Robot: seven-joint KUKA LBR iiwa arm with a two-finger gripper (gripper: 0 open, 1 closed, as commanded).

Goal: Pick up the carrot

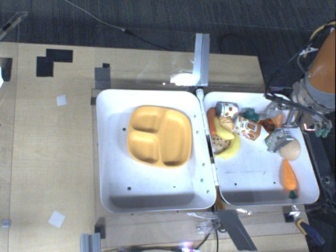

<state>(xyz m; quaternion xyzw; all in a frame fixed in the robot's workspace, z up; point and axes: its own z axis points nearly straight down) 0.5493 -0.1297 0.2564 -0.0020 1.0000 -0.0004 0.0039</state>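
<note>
My end effector [278,139] hangs low over the right bin [252,193], near its right wall, beside a pale egg-like ball [290,150]. Whether it is spread or pressed together I cannot tell; nothing is visibly pinched in it. My arm [320,72] enters from the right, its orange band above the wrist, so the tool comes down over the bin's far right part.

The carrot [288,176] lies flat on the bin floor near the right front corner, its thick orange end toward the ball and its green stub [292,194] toward the front wall. It lies just in front of my tool, close to the ball, perhaps touching it. It remains on the floor, so the pick is not yet done.

A cluster of toys fills the bin's back: a banana [227,146], a red piece [211,121], a can [227,109], a small carton [247,127]. They lie well apart from the carrot, so I judge they will not hinder a grasp.

The left bin [115,182] holds a yellow divided tray [159,136]. Both bins sit side by side on the bench [47,156].

The ball and the near wall leave, I judge, little room around the carrot.
</note>
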